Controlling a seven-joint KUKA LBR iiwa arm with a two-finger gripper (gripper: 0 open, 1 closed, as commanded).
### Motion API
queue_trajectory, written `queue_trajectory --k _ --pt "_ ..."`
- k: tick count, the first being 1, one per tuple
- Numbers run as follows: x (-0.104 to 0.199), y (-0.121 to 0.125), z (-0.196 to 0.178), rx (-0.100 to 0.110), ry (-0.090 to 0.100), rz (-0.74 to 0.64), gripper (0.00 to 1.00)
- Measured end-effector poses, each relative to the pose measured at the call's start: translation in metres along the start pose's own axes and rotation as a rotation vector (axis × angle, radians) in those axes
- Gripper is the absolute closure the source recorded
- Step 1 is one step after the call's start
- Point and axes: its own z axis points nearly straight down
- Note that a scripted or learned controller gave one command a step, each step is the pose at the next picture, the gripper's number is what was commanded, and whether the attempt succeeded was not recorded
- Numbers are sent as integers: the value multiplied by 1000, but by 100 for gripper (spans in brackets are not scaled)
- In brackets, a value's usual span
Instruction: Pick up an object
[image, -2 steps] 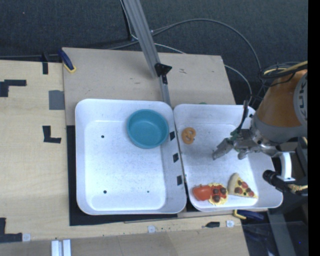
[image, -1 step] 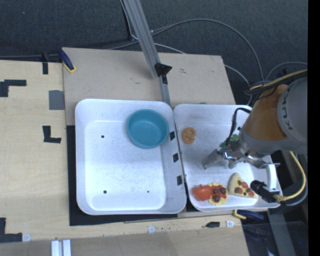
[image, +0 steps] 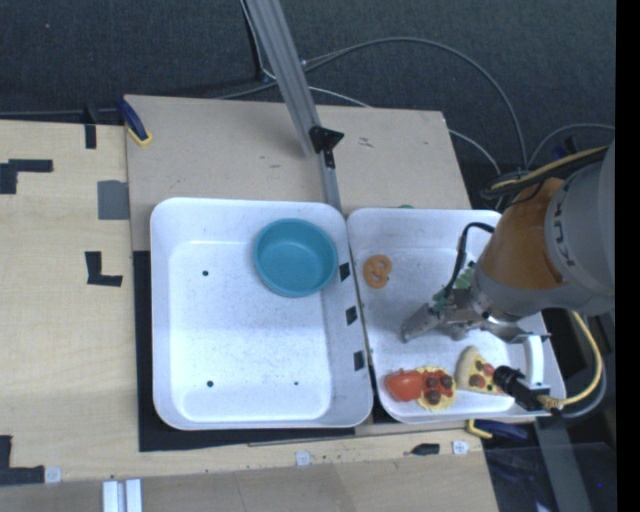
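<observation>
Plastic pizza wedge (image: 483, 373) and lumpy red toy (image: 420, 386) at right bin's (image: 400, 232) front edge. Round blue bowl (image: 294, 257) in left bin (image: 180, 330). Gripper (image: 412, 329) jaws: cannot tell.

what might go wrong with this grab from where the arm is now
1. The gripper hangs over bare floor of the right bin, between the orange round piece and the toy food, so closing here would likely catch nothing.
2. The red tomato-like piece, the yellow berry-topped piece and the pizza slice crowd the bin's near wall, leaving little finger room.
</observation>
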Motion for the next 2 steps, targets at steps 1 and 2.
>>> queue_trajectory --k 1,2 --pt "-1 1 -12 -3 -1 1 100" --pt "7 8 -61 -3 0 -1 100"
